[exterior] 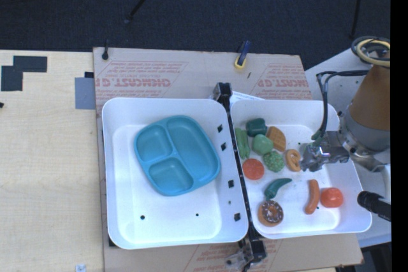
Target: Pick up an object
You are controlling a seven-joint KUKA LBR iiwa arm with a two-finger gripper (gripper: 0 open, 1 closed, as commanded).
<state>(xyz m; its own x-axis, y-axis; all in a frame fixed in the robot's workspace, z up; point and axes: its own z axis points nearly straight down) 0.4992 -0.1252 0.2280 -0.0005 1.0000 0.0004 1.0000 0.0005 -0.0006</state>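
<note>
The right bin (347, 223) holds several toy foods: a red tomato (253, 169), a green broccoli piece (274, 162), a light green piece (262, 144), a dark green piece (256, 127), an orange piece (276, 137), a long green pod (242, 143), an orange ring (293, 160), a dark green pepper (276, 186), a chocolate doughnut (271, 213), a sausage (312, 196) and a second red tomato (331, 198). My gripper (311, 158) hangs low over the bin's right half, just right of the orange ring and above the sausage. Nothing shows between its fingers.
The left bin (121, 213) carries a blue three-compartment plate (175, 154). A black divider (233, 169) joins the two bins. Cardboard lies under both, with a blue-and-yellow clamp (242, 55) at its far edge. The arm's grey body (373, 118) stands over the right rim.
</note>
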